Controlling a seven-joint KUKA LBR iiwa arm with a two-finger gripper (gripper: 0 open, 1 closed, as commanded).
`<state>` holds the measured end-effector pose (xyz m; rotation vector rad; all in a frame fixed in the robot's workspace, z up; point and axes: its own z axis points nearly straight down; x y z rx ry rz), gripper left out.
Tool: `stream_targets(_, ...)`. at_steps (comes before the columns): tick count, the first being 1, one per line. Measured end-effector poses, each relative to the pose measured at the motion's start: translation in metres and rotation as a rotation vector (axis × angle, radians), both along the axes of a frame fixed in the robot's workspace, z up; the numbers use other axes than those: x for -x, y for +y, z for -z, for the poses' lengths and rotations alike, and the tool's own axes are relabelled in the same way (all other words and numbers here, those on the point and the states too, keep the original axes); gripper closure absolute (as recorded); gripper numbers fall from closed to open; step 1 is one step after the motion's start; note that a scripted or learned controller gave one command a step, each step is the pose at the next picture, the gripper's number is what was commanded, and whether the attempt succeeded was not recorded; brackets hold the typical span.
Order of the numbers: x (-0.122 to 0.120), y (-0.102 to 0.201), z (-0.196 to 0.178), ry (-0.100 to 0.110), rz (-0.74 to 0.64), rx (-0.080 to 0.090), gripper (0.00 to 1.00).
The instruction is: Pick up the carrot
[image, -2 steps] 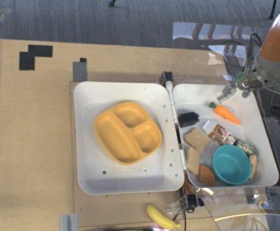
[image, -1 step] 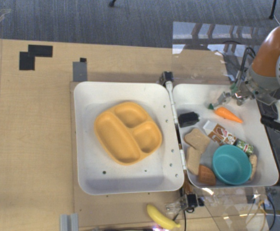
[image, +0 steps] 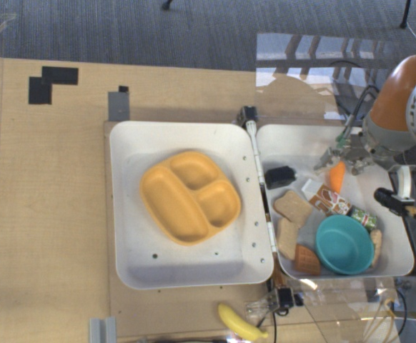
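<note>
Carrot (image: 337, 177) is seen in the right bin (image: 294, 136), at the right middle of the frame, lying just under the gripper (image: 348, 157). The gripper is placed right above the carrot's upper end, at the end of the grey arm (image: 408, 106) with its orange band in the upper right of the frame. Whether the carrot is actually pinched cannot be told, as the fingertips are too small and cluttered to read. Below the carrot a teal bowl (image: 344, 244) is found at the lower right, with slices of bread (image: 292, 207) to its left and a black object (image: 279, 175) near the bin's left wall. A yellow divided plate (image: 189, 196) is set in the left bin (image: 122, 213), at the centre of the frame. A banana (image: 240, 324) is laid on the worktop (image: 43, 213) at the bottom edge.
</note>
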<state>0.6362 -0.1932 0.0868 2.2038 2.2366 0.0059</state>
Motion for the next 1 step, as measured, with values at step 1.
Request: stream_targets(1, -0.0031, 0.0013, -0.0133, -0.007, -0.007, 0.002, 1.0)
